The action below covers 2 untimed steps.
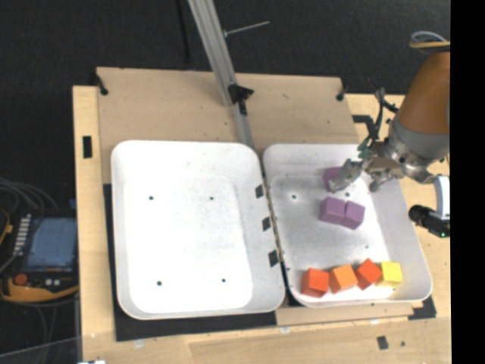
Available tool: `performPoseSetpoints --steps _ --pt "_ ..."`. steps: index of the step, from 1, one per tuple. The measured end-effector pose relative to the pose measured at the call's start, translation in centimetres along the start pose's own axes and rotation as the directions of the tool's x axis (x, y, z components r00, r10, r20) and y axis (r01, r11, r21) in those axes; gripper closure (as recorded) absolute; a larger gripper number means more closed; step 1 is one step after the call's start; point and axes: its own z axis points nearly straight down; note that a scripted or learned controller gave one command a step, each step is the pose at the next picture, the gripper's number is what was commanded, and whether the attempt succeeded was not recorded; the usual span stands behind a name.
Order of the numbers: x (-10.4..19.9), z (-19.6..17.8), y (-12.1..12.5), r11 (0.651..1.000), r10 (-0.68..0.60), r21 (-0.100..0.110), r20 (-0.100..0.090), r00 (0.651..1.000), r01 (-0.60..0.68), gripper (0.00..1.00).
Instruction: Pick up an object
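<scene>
Dark floor surrounds a pale wooden bench (pixel 87 203) carrying two shallow white bins side by side. Nearest the camera, along the front wall of the right bin (pixel 299 173), four blocks sit in a row, touching or nearly so: an orange-red block (pixel 315 281), an orange block (pixel 343 277), a red block (pixel 368 272) turned slightly on its corner, and a yellow block (pixel 391 272) at the right end. Lined up against the rim like that, they look awkward to take, since the wall leaves little room for a finger on the near side.

Farther back, near the middle of the same bin, a larger purple block (pixel 342 212) lies alone with bare floor all round it, probably the easiest target. Beyond it, close to the bin's rear right, a smaller purple block (pixel 333 177) sits just at the gripper (pixel 353 174), whose grey tip is at or over its right edge. At this slant and size, whether the pincer is spread or closed, and whether it has the block, cannot be told. Nothing looks lifted, so the pick seems not yet made.

The left bin (pixel 189 226) shows a speckled white floor with a few dark dots. Behind both bins a slanted metal pole (pixel 216 44) rises from the bench's back edge.
</scene>
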Motion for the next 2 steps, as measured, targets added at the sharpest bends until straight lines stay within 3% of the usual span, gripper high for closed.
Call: performPoseSetpoints --steps 1,2 --pt "0.0 0.0 0.0 1.0 0.001 0.0 0.0 1.0 -0.001 0.0" --pt "0.4 4.3 0.1 1.0 0.002 0.004 0.0 1.0 -0.002 0.0"
